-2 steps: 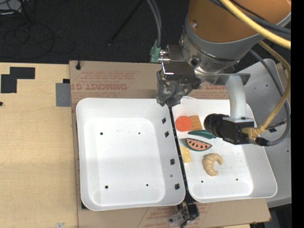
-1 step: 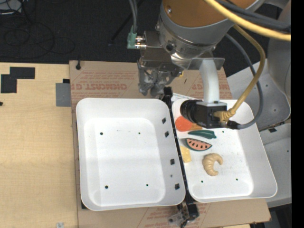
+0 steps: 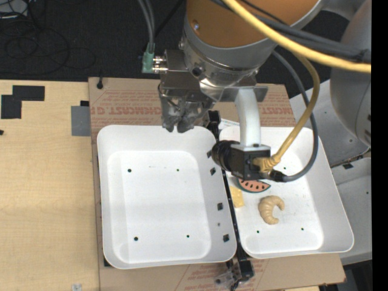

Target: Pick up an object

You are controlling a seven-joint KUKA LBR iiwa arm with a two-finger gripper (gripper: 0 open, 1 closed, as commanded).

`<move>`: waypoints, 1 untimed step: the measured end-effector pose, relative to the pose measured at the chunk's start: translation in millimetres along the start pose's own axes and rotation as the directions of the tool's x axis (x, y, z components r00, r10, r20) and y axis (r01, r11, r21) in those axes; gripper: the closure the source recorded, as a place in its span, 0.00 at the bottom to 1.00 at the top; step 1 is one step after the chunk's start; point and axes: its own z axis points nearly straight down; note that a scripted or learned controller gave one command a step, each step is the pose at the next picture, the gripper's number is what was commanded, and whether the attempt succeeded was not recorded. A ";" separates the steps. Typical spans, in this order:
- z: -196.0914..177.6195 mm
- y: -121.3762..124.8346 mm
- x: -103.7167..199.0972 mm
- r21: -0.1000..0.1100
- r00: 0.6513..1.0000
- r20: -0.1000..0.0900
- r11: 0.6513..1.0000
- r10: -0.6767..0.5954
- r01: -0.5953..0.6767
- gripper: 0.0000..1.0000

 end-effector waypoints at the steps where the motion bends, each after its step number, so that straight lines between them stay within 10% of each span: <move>1: 152.5 -7.5 -0.8 0.013 1.000 0.008 1.000 0.003 -0.003 1.00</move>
